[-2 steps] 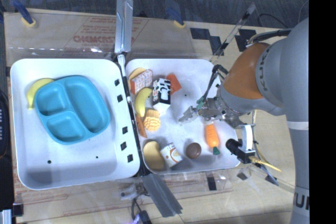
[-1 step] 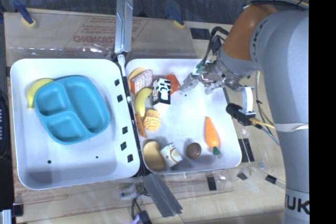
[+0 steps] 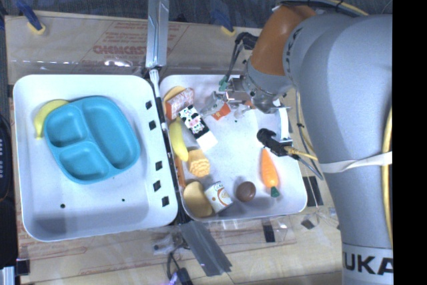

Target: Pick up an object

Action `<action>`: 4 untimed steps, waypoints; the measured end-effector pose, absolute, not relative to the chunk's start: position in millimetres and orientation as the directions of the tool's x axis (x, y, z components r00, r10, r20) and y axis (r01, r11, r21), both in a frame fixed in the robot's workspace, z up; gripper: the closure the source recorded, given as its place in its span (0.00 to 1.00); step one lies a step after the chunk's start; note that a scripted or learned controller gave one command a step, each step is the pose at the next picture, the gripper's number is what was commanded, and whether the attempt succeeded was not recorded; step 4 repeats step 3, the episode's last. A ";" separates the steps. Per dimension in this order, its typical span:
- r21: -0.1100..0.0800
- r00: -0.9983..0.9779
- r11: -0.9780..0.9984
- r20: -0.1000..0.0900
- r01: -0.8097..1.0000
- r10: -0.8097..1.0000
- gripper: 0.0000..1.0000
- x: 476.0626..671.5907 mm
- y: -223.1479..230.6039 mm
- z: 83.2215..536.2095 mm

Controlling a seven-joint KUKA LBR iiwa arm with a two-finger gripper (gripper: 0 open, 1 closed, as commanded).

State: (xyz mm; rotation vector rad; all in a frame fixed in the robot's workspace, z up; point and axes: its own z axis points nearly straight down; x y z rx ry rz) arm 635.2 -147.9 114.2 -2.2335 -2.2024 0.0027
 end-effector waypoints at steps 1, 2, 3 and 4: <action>-0.002 0.003 -0.003 0.000 1.000 1.000 0.00 647.8 -145.2 91.1; -0.002 -0.004 0.004 -0.001 1.000 1.000 1.00 648.8 -143.7 102.2; 0.004 0.159 -0.159 0.002 0.987 0.987 1.00 658.6 -61.6 195.6; 0.004 0.159 -0.159 0.002 0.987 0.987 1.00 658.6 -61.6 195.6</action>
